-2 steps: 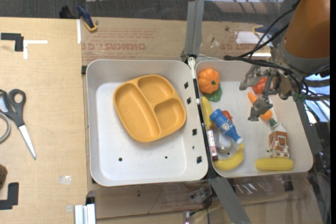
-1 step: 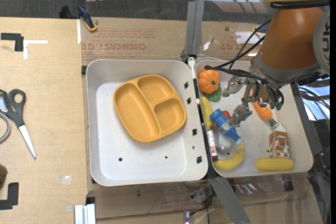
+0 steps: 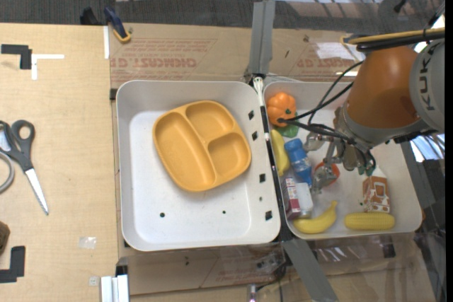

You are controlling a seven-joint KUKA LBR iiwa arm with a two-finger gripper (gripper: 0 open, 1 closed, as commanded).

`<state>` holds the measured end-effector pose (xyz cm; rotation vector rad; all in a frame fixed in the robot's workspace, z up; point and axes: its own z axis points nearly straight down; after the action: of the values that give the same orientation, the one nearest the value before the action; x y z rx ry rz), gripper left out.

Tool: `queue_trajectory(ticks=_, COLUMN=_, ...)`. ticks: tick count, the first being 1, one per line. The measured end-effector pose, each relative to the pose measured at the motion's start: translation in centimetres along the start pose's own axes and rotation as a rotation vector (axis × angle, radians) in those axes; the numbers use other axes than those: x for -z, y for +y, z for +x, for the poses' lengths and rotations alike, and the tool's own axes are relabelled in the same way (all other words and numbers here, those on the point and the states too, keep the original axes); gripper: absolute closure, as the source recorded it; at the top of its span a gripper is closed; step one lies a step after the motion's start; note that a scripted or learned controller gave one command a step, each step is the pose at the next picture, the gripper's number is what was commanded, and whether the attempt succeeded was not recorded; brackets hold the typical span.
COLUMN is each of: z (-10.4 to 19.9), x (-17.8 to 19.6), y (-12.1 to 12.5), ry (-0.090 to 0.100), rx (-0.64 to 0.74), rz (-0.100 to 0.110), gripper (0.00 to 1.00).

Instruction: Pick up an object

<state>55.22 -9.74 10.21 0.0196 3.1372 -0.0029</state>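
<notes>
on the cardboard sheet (image 3: 185, 53) lying along the far edge of the bench, behind the left bin, there is red printing that runs upside down and mirrored from this angle; the letters look like "chemical ge", but the reading is uncertain and the smaller lines beneath it are too faint to make out. on the grey arm (image 3: 433, 85) at the right edge, large dark letters "ku" show, cut off by the frame. the small carton (image 3: 375, 195) near the right bin's front right corner and the bottle (image 3: 299, 165) by its left wall carry labels, too small and blurred to read.
</notes>
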Motion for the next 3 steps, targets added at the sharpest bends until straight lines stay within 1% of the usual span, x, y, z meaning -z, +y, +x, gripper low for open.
queue_trajectory(ticks=1, z=-0.5, x=-0.9, y=-0.2, ry=0.000, rx=-0.023, rz=0.000, gripper=0.00)
queue_trajectory(ticks=2, z=2.1, x=-0.7, y=-0.3, ry=-0.010, rx=-0.205, rz=0.008, gripper=0.00)
queue_trajectory(ticks=3, z=2.6, x=-0.7, y=-0.5, ry=-0.011, rx=-0.277, rz=0.007, gripper=0.00)
